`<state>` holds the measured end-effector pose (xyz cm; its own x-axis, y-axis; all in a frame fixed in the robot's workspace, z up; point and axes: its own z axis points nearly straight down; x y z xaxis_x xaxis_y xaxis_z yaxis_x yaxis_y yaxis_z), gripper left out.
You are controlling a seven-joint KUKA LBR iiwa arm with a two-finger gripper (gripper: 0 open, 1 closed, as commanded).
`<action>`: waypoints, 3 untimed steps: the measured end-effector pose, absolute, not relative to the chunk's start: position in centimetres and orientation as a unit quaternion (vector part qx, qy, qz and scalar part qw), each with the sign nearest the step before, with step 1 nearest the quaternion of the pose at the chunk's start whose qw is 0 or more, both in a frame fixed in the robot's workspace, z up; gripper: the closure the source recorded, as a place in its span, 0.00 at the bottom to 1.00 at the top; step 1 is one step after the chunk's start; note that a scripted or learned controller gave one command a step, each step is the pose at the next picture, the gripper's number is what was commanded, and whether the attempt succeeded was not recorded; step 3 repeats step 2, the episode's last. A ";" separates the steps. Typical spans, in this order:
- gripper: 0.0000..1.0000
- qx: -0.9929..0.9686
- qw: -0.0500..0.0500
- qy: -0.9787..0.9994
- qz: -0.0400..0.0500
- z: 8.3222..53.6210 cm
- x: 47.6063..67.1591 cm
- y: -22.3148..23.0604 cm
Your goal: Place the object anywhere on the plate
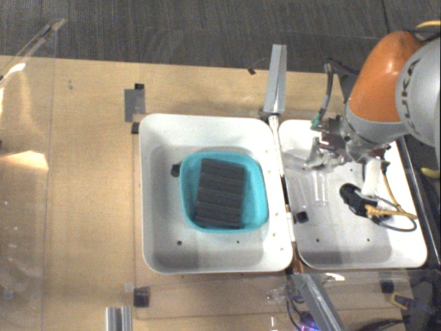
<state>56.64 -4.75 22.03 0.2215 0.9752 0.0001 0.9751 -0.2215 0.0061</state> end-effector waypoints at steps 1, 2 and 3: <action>1.00 0.744 0.002 0.668 0.003 21.6 58.3 2.5; 0.00 0.744 0.002 0.668 0.003 21.6 58.3 2.5; 0.00 0.744 0.002 0.668 0.003 21.6 58.3 2.5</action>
